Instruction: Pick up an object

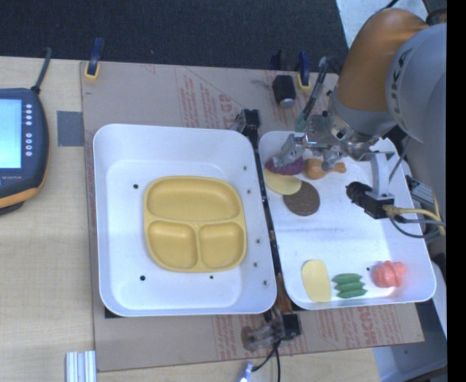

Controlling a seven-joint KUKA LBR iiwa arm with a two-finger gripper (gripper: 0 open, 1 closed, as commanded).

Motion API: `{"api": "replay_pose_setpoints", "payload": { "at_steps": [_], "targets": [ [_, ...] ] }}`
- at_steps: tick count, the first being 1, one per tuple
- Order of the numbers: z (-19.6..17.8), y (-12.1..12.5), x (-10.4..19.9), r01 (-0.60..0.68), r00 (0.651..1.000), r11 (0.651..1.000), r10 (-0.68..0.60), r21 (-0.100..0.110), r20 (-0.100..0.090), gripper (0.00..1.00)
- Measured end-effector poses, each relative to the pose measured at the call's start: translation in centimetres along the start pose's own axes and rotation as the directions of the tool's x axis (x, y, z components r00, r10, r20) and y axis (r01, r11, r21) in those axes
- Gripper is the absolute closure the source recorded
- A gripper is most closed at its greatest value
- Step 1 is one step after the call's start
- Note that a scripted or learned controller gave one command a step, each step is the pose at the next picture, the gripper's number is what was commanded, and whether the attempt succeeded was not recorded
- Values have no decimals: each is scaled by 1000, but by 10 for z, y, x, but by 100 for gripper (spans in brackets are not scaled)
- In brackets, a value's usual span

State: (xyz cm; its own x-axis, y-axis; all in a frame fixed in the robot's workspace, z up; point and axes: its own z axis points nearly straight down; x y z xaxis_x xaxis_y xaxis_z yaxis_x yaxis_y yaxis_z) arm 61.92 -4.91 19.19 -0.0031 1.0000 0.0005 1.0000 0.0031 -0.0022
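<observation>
gripper (304, 146): low over the right bin's (412, 289) far corner, right above a purple object (287, 165)
fingers: can't tell, too blurry
left bin (114, 213): 1 yellow tray (195, 222)

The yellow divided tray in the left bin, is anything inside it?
The yellow tray shows three bare compartments. It hides the part of the left bin floor directly beneath it.

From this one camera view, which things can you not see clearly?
- Gripper: the arm's wrist hides most of it, so the state of its jaws is unclear.
- Purple item: partly under the gripper; shape unclear.
- Orange item: partly covered by the wrist.
- Right bin: far corner behind the arm.
</observation>
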Motion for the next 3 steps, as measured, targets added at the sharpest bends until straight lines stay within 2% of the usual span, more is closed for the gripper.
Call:
{"api": "replay_pose_setpoints", "payload": {
  "at_steps": [1, 2, 3],
  "targets": [
    [57, 36, -58, -2, 1000, 1000, 2, 1, 1, 0],
    [101, -21, -51, 2, 1000, 1000, -2, 3, 1, 0],
    [-1, 33, 1, 1, 1000, 1000, -1, -1, 0, 0]
  ]
}}
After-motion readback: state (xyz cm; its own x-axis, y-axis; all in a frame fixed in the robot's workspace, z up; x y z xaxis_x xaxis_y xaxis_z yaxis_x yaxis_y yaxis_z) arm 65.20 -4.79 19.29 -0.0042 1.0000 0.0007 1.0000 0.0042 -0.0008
